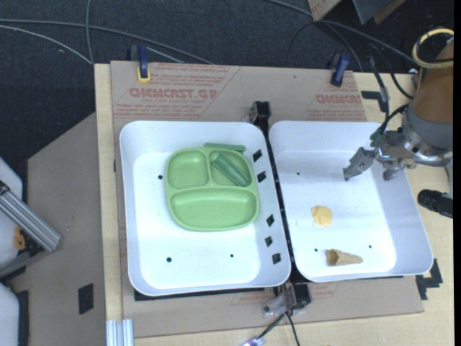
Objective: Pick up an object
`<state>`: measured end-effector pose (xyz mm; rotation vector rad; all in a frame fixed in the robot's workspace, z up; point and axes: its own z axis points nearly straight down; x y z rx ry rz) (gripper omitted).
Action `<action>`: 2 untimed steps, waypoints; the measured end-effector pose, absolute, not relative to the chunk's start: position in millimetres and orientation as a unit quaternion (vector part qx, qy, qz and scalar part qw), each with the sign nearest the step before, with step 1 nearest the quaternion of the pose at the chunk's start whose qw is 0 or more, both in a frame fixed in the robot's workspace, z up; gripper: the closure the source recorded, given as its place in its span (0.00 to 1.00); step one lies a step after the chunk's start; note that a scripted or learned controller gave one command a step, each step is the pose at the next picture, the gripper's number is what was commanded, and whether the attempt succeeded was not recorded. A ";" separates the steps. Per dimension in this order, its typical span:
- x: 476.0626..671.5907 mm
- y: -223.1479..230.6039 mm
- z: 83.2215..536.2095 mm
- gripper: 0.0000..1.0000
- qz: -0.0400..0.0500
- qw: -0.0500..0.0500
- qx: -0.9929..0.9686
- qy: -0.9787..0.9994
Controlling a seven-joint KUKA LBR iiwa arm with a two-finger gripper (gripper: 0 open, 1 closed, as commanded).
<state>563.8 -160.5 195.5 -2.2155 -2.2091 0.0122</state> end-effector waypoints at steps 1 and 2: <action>567.0 -160.4 202.4 0.00 0.000 0.001 -0.707 -0.707; 557.8 -166.1 150.2 0.00 0.002 0.004 -0.707 -0.707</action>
